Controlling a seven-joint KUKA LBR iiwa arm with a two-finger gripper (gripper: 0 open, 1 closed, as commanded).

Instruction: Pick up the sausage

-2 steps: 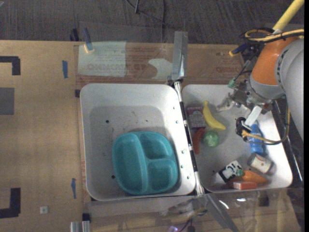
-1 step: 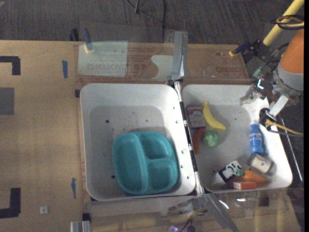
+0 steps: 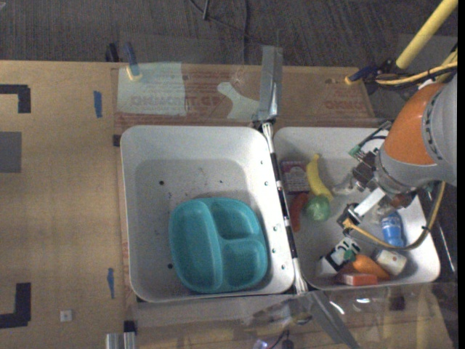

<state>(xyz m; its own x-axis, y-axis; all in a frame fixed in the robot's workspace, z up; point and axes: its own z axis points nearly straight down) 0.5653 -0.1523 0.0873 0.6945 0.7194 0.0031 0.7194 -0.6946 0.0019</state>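
We view two shallow white bins from above. The left bin (image 3: pixel 145 158) contains one item, a teal divided plate (image 3: pixel 218 244) with three compartments, lying flat against the bin's near right corner. The right bin (image 3: pixel 334 138) contains everything else, along with the gripper (image 3: pixel 347 251), which hangs low over the bin's near half beneath the grey arm (image 3: pixel 418 147) and its orange band.

We cannot tell how the jaws stand: the black-and-white fingertip assembly is small and partly merged with the clutter under it, and we see nothing clearly between the jaws.

Measured from the jaws, the sausage (image 3: pixel 296 211), a dark red strip lying along the wall shared by the two bins, is to the left and farther back, well apart from them. Just right of the sausage is a green round fruit (image 3: pixel 317 209), and behind that a yellow banana (image 3: pixel 317 177), standing lengthwise. A pinkish packet (image 3: pixel 293 174) lies behind the sausage. Just right of the jaws and toward the front we note an orange carrot-like piece (image 3: pixel 367 265) and a white cylinder (image 3: pixel 391 260); a blue-labelled bottle (image 3: pixel 391 230) lies right of the jaws and slightly behind.
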